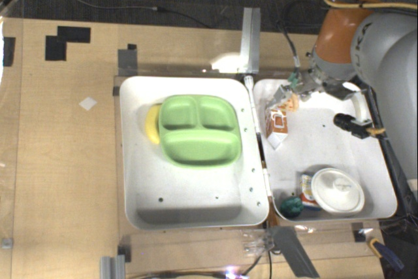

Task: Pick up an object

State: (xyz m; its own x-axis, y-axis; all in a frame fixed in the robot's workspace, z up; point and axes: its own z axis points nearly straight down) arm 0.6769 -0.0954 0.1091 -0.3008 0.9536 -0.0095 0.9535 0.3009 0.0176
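Task item: one crumpled packet, white with orange-brown print, creased and partly flattened, lying in the upper left part of the right bin, close against that bin's left wall. Upper end of the packet reaching toward the pincer, which is sited just above it in the frame, near the bin's upper left corner; contact between the two not determinable. Pincer state: cannot tell whether spread or pressed together, detail too small and cluttered. Arm grey with an orange band, entering from the upper right of the frame. Containers: two shallow white bins side by side at the centre of the pale wooden tabletop. Left bin: one green divided plate with three compartments, set in the bin's upper half; one yellow item partly hidden under the plate's left edge, kind not determinable. Right bin, besides the packet: one round white bowl at lower centre; one dark teal item in the lower left corner; one small multicoloured item between the teal item and the bowl, touching the bowl. Count: bins, two; packet, one; plate, one; yellow item, one; bowl, one; teal item, one; multicoloured item, one. Total loose items: two in the left bin, four in the right.
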